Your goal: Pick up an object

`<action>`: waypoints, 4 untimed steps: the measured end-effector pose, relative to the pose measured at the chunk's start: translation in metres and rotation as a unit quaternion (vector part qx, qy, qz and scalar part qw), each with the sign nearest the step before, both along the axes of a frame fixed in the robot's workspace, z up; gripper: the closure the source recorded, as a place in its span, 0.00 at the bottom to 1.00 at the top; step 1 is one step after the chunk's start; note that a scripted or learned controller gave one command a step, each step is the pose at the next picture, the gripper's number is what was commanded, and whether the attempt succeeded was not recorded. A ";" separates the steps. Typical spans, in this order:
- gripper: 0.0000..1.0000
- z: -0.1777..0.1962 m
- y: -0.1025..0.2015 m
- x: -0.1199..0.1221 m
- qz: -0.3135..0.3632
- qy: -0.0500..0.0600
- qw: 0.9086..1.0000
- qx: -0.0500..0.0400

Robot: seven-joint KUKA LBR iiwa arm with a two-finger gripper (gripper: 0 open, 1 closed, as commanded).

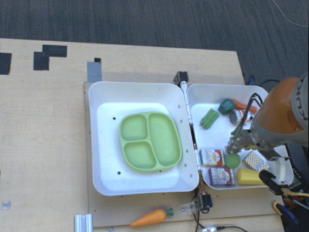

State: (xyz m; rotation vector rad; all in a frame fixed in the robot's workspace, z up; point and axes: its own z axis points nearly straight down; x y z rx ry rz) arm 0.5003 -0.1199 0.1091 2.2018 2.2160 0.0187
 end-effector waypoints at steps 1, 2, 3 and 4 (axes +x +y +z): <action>0.00 0.000 0.000 0.000 0.000 0.000 1.000 0.000; 1.00 0.010 0.001 0.001 0.001 -0.002 1.000 0.000; 0.00 0.010 0.001 0.001 0.001 -0.002 1.000 0.000; 0.00 -0.011 0.024 -0.010 -0.002 0.003 1.000 0.000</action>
